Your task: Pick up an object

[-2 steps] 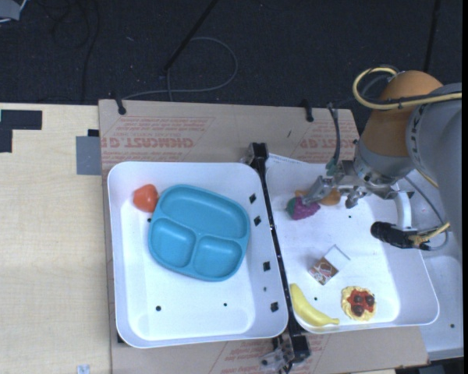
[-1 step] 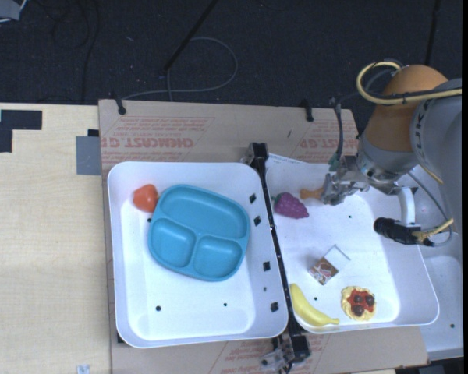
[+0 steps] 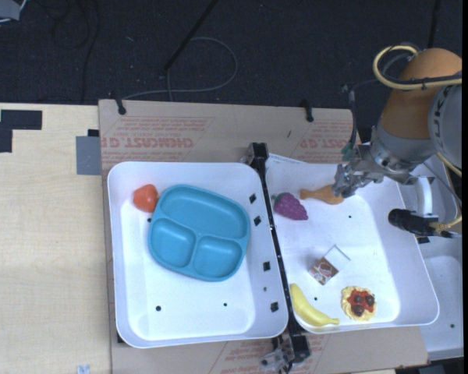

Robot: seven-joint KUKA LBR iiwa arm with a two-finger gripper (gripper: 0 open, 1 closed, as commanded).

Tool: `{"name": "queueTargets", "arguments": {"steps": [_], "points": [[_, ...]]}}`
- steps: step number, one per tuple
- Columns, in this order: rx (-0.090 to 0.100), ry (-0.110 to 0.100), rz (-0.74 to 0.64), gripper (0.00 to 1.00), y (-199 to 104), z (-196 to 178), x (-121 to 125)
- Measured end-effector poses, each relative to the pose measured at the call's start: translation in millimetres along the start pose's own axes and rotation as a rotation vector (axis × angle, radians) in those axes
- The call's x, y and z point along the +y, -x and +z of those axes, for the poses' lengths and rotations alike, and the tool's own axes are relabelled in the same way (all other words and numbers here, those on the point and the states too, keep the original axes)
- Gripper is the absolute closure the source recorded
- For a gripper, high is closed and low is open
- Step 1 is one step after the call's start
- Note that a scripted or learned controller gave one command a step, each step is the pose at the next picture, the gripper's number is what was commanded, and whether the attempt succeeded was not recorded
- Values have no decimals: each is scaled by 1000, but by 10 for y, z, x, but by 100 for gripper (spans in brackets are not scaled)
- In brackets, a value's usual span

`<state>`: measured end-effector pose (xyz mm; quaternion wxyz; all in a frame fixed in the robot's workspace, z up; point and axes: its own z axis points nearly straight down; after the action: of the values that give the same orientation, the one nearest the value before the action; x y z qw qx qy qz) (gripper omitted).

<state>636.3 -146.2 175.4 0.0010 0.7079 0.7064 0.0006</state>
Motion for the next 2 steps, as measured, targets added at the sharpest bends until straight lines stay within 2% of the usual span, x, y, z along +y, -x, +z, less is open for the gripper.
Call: {"name": "queueTargets", "arguments": {"steps": [2], "points": [[0,-1,-3,100,23,-731,32]]}}
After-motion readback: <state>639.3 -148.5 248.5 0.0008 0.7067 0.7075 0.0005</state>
